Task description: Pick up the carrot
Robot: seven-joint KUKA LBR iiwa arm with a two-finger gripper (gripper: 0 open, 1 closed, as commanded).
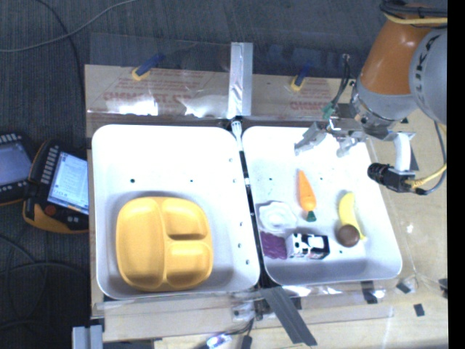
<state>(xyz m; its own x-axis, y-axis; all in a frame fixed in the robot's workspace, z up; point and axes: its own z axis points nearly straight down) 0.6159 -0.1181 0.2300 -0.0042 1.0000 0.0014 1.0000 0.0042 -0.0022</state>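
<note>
While nothing is yet gripped, the scene is read as follows.
Claw: the claw point(327, 138) is seen spread wide over the far part of the right bin point(378, 262), with nothing between its fingers.
Carrot: the carrot point(306, 190) is found lying flat on the bin floor, just nearer the camera than the claw and slightly to its left in the view, apart from it.
Neighbours: a banana point(349, 214) and a white cup point(276, 215) are seen past the carrot, farther from the claw.
Done: an approach above the correct bin is judged made.
Left: descent, closing on the carrot, and the lift are judged outstanding.
</note>
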